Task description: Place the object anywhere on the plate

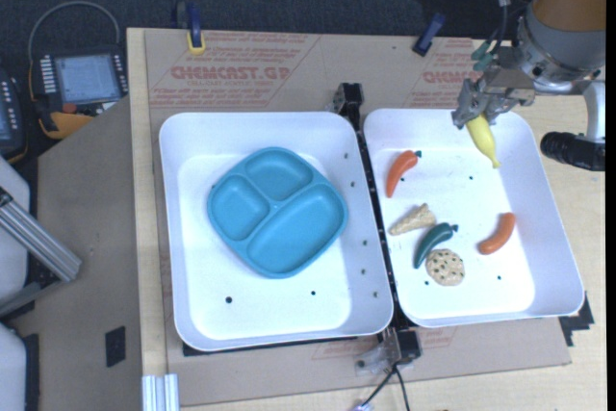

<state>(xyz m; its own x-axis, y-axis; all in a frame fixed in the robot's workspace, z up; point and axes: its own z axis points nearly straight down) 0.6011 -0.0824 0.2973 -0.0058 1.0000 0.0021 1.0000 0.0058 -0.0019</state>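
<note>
Two-finger gripper point(478, 115) clamped on small yellow plastic banana point(483, 141), upper right of frame; grey orange-banded arm point(568, 5) reaching down from top-right corner.

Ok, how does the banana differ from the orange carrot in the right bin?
The banana is yellow and hangs from the gripper, lifted above the right bin; the carrot is orange with a green top and lies on the bin floor. Both are small, elongated toy foods.

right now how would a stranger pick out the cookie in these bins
Look in the right bin, at the corner nearest the camera. The cookie lies there just below a dark green pepper: the one flat, round, tan, speckled piece among long or wedge-shaped foods.
</note>
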